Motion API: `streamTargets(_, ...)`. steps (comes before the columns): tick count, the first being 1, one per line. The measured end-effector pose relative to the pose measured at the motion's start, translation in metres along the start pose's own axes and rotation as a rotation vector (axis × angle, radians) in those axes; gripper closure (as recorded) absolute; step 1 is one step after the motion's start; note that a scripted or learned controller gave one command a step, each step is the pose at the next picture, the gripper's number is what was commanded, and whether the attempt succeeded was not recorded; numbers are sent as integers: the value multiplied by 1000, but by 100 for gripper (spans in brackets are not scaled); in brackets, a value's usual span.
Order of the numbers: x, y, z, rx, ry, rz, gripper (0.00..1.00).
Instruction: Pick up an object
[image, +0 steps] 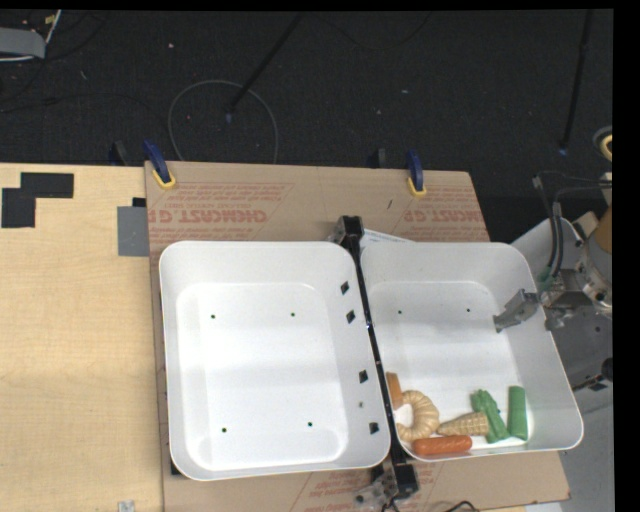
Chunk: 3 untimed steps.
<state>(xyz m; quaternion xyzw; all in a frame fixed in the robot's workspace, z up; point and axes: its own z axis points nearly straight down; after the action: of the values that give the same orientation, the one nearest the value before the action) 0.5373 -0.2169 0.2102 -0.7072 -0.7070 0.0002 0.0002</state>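
The hand (512, 312) hangs over the right bin's (450, 268) far edge (tilted).

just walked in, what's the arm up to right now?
It's on a pick-up try, with nothing lifted yet. The claw sits over the right edge of the right bin, away from the items. A croissant, a sausage, a cone and green pieces lie clustered in that bin's near corner.

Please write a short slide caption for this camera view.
Gripper poised over the right bin; toy foods clustered at its near edge, including a green piece.
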Motion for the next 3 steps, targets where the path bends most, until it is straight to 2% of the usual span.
streamTargets(1, 0, 0, -10, 0, 0, 0, 100)
streamTargets(2, -1, 0, -20, 0, 0, 1, 100)
streamTargets(3, 89, -1, -78, -5, 1, -6, 100)
